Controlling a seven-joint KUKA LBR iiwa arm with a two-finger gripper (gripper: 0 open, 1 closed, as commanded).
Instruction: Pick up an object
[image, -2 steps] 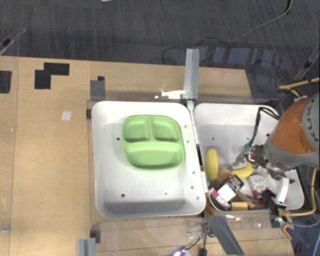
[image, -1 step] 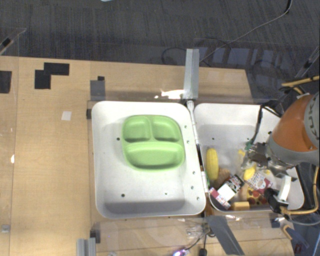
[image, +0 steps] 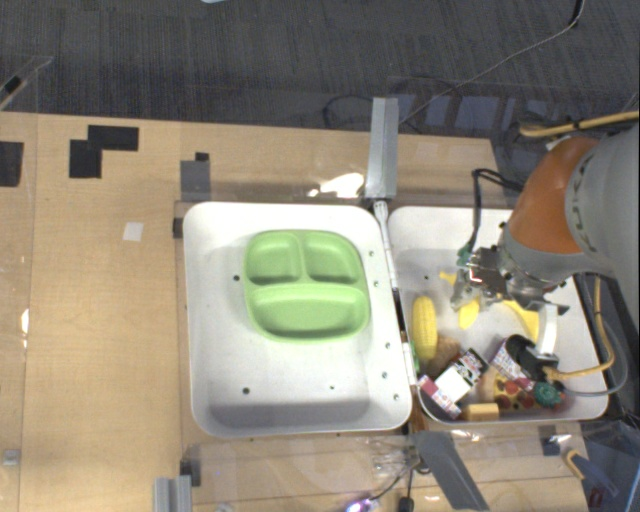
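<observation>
Pale wood covers the bench (image: 90, 330), which carries two shallow white bins side by side, with dark carpet beyond its far edge.

Nearest, along the front wall of the right bin (image: 425, 232), lies a heap of small things: a black and white box with a pink patch (image: 452, 383), a brown lump (image: 447, 354), a short wooden peg (image: 482, 409), a green ball (image: 548, 394) and a dark item with red bits (image: 512, 385). Their labels are too small to read. Just behind the heap an ear of corn (image: 425, 328) lies lengthwise near the bin's left wall. A yellow piece (image: 468, 316) sits close beside it, and another yellow piece (image: 526, 319) lies partly under the arm.

The hand (image: 470, 284) hangs low over the middle of the right bin, above the yellow piece; whether it is wide, narrow or holding anything cannot be told, since the wrist hides it.

The left bin (image: 215, 400) holds a green divided plate (image: 305, 283) with three sections, lying flat towards its far half.

Farther back, black squares (image: 103, 146) mark the bench and a grey metal post (image: 381, 148) stands between the bins.
</observation>
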